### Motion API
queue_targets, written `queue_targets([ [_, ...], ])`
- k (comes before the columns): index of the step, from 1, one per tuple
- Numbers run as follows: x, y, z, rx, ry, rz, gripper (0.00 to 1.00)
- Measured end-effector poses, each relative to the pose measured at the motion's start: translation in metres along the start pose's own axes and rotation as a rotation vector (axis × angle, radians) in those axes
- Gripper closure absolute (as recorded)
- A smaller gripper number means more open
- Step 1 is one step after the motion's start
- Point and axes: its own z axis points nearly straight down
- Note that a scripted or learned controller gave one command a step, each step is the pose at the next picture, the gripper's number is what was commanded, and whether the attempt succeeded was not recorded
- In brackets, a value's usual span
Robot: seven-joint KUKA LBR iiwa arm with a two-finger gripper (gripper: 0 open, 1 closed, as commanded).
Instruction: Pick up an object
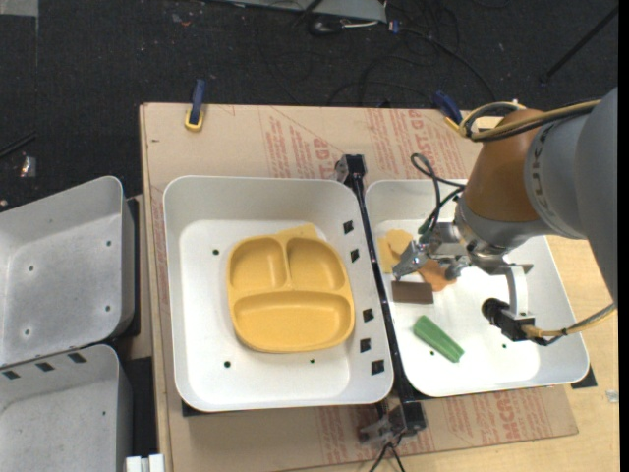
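In the right bin (560, 357) lie a green oblong piece (437, 339), a dark brown block (410, 291), a small orange piece (438, 278) and a pale tan round piece (396, 241). My gripper (421, 258) hangs low over the bin's left side, just above the brown block and the orange piece and beside the tan piece. The arm's orange band (501, 165) and grey wrist cover the bin's upper middle. Nothing shows as lifted off the bin floor.
The left bin (192, 264) holds a yellow divided plate (290, 293). A black divider strip (373, 273) runs between the bins. Blue clamps (196, 106) pin the cardboard base at the back. Grey-white panels (59, 264) stand off the bench at the left.
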Motion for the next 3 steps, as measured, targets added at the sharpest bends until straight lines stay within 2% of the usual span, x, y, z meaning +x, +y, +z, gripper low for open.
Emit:
queue_targets([
  [1, 0.0, 0.002, -0.013, -0.006, -0.001, 0.001, 1.0],
  [2, -0.002, -0.003, -0.058, -0.01, -0.002, 0.0, 1.0],
  [3, -0.002, -0.002, -0.122, -0.013, -0.002, -0.004, 1.0],
])
